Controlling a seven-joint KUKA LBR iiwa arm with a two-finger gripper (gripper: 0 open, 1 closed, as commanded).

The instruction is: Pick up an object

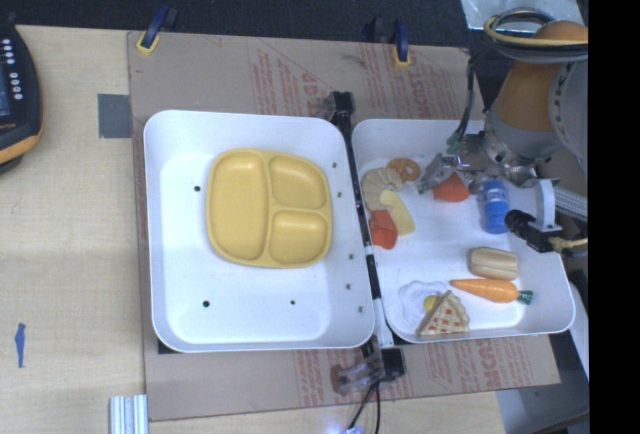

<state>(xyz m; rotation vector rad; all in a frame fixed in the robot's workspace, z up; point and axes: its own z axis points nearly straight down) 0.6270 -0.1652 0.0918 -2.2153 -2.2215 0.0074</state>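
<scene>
My gripper (pixel 444 176) reaches in from the right and hangs low over the upper part of the right bin (pixel 560 317). Right under its tip lies a small red-orange piece (pixel 453 190); whether it is gripped or only touched is unclear. Just right of it stands a blue bottle (pixel 494 206). To the left lie a pretzel ring (pixel 405 168), a tan cookie (pixel 377 184), a pale yellow cheese slice (pixel 400 214) and a red pepper piece (pixel 383 229). Lower down are a bread roll (pixel 493 263), a carrot (pixel 487 290), a sandwich wedge (pixel 444 314) and a fried egg (pixel 417 294).
The left bin (pixel 180 312) holds a yellow divided plate (pixel 268 207). The arm's grey and orange body (pixel 530 92) looms over the right bin's upper right corner. A black cable end (pixel 530 228) sticks out by the bottle. A pendant (pixel 15 102) lies at the far left.
</scene>
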